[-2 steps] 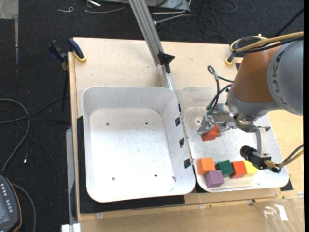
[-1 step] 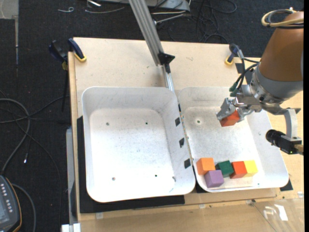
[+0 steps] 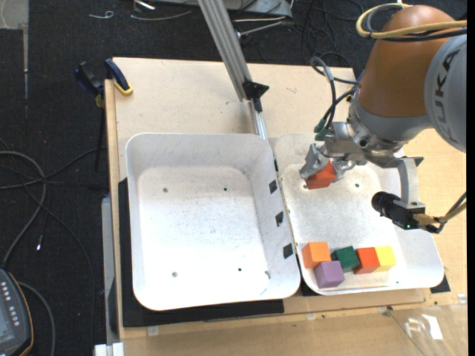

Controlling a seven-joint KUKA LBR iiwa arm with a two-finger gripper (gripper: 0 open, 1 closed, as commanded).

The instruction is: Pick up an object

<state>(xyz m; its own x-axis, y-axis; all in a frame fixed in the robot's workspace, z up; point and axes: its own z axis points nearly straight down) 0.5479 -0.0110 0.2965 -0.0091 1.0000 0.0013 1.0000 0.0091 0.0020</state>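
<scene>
My gripper (image 3: 323, 170) hangs over the upper left part of the right bin (image 3: 415, 236), and a red-orange block (image 3: 321, 176) sits between its grey fingers, lifted a little off the bin floor. Along the right bin's front edge lie an orange block (image 3: 317, 253), a purple block (image 3: 329, 274), a green block (image 3: 346, 258), a red block (image 3: 367, 259) and a yellow block (image 3: 385, 256), packed close together.
The left bin (image 3: 141, 199) lies beside the right one, sharing a raised middle rim. A slanted metal pole (image 3: 226, 39) crosses above the bench's back. A black fitting on a bracket (image 3: 395, 208) juts from the arm over the right bin.
</scene>
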